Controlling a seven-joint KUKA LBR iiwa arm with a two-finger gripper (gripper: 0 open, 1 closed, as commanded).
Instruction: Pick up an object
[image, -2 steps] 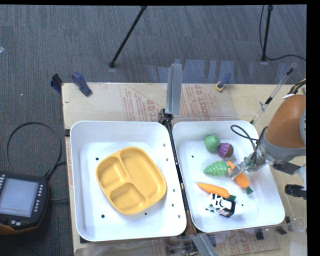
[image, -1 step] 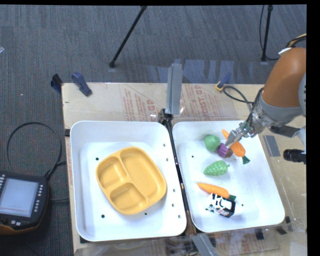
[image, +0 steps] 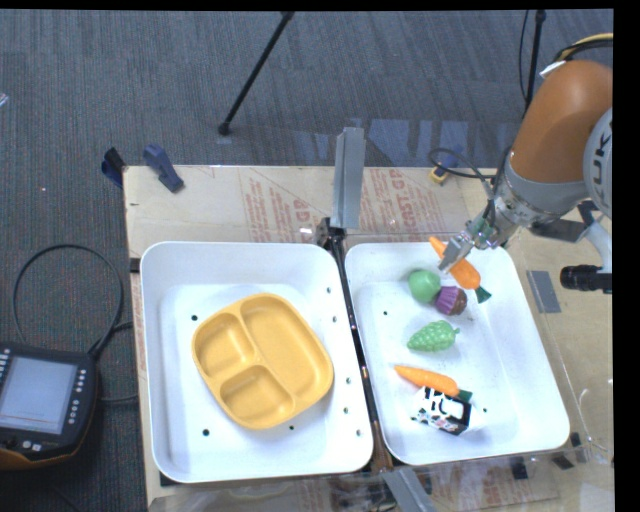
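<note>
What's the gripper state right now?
Gripper: at the right bin's far edge, over an orange carrot-like toy; open or shut cannot be told.

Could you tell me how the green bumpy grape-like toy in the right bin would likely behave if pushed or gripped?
The green bumpy grape-cluster toy looks like moulded plastic, so probably stiff and light. Its rounded, knobbly body may rock or roll when pushed. The lumps could let fingers slip unless they close across its middle.

Yellow three-compartment plastic plate (image: 262, 372) in a white bin (image: 160, 300); at three o'clock, a green bumpy grape bunch (image: 433, 336), orange carrot (image: 426, 378), black-and-white patterned card (image: 442, 411).
</note>
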